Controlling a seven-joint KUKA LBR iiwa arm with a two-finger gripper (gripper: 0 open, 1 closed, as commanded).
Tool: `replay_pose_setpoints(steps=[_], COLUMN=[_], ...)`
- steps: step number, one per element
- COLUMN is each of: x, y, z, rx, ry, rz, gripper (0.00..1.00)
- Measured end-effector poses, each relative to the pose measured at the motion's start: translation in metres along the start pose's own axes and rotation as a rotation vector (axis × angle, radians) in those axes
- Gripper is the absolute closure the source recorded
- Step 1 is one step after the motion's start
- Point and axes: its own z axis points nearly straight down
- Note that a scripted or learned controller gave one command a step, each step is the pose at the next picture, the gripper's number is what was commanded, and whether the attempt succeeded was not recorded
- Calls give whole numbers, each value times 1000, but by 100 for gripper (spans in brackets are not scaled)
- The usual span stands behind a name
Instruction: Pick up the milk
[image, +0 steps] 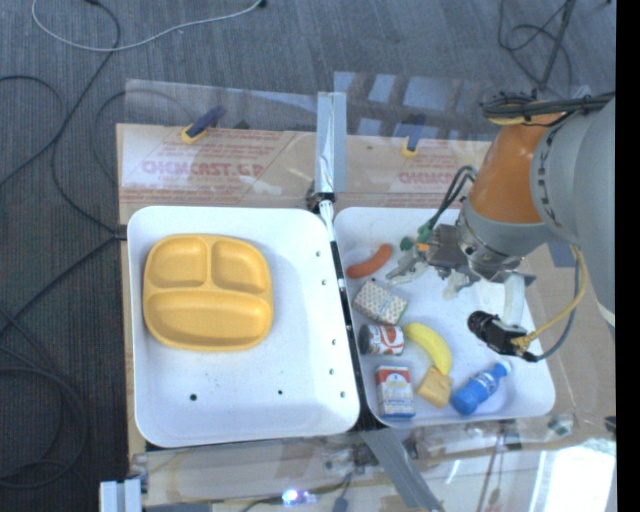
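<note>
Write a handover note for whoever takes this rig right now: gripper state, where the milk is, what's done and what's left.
Gripper: over the upper part of the right bin, near the sausage; nothing seen held.
Milk: small red and white carton at the right bin's front edge, beside the cheese wedge and below the can.
Done: no pick yet.
Left: move to the milk, grasp, lift.

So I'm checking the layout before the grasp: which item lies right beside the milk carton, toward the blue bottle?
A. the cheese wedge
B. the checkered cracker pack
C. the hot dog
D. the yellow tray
A: the cheese wedge sits just right of the milk carton, between it and the blue bottle.
</note>
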Motion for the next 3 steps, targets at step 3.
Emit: replay_pose_setpoints(steps=[3], x=[-57], y=[18], z=[88], rx=[-16], ry=[0], rz=[-90], gripper=[0])
